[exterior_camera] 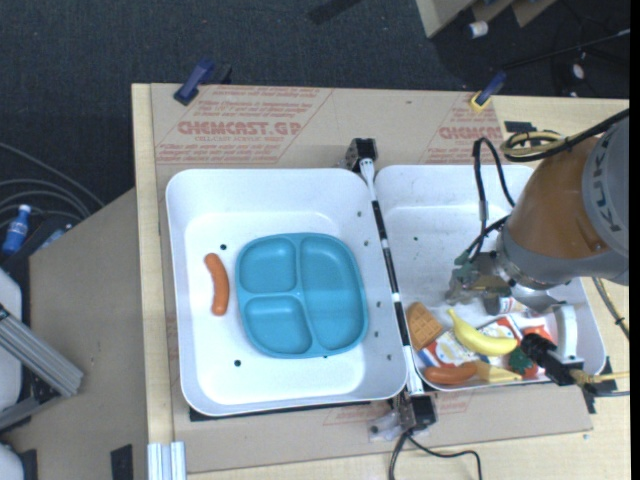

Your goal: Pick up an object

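Note:
The right bin point(430, 203) holds a heap of toy food at its near side: a yellow banana point(478, 336), a tan waffle-like piece point(422, 323), a red sausage point(452, 373) and several small bits. My gripper point(478, 288) hangs low over the right bin, just behind the banana, under the orange wrist band point(550, 208). In the left bin point(190, 268) lie a blue divided plate point(300, 293) and an orange sausage point(217, 283) to the plate's left.
The bench board point(250, 118) carries blue clamps point(195, 80) at its back corners. A black divider strip point(382, 238) runs between the bins. Cables point(525, 143) loop behind the arm at the right.

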